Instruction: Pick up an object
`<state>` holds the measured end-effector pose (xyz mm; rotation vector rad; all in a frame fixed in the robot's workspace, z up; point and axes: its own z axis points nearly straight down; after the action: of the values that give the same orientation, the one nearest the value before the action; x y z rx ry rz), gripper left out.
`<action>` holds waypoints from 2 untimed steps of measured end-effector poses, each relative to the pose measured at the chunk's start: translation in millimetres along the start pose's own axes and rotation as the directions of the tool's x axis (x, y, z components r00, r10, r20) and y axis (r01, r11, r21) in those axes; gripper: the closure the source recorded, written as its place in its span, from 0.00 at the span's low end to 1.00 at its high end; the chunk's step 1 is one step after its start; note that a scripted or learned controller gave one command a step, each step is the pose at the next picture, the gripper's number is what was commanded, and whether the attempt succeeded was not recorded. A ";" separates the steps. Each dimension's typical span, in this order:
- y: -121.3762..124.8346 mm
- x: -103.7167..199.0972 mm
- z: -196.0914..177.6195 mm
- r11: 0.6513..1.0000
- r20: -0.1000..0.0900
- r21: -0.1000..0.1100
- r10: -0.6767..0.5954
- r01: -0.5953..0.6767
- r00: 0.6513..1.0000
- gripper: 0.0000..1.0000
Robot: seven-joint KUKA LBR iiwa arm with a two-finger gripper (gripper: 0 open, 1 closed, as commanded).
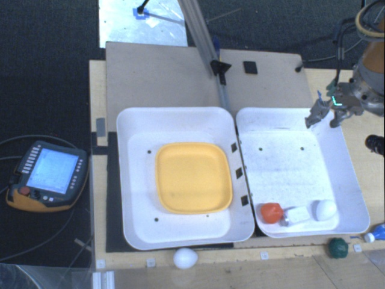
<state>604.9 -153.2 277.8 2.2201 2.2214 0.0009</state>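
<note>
The gripper [325,113] hung at the far right corner of the right bin [289,161], over its upper rim, with its two fingers parted and nothing between them. Every object the bin held lay along the opposite, near wall, so the coming move turned on one relation: the targets sat toward the camera from the gripper, almost the full depth of the bin away, and well apart from it. Three things lay in a row there. The orange-red object [271,212] sat nearest the bin's left wall; just beside it, toward the bin's right wall, lay a small white tube-like piece [296,215], its long axis running roughly along the near wall; next came a white egg-shaped object [325,209], which lay most nearly straight below the gripper in the camera view and looked, on that count, the shortest reach. Whether the tube touched its neighbours could not be told. The yellow plate [194,177] filled the middle of the left bin [135,161], beyond the right bin's left wall and farther from the gripper than any of the three. No object had yet been lifted.
</note>
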 end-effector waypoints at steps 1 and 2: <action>0.0 0.0 0.0 1.000 0.000 0.000 0.000 0.000 1.000 0.00; -6.5 -8.2 52.2 1.000 -0.001 0.004 0.001 -0.001 1.000 0.00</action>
<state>598.4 -161.4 225.7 2.2233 2.2225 -0.0025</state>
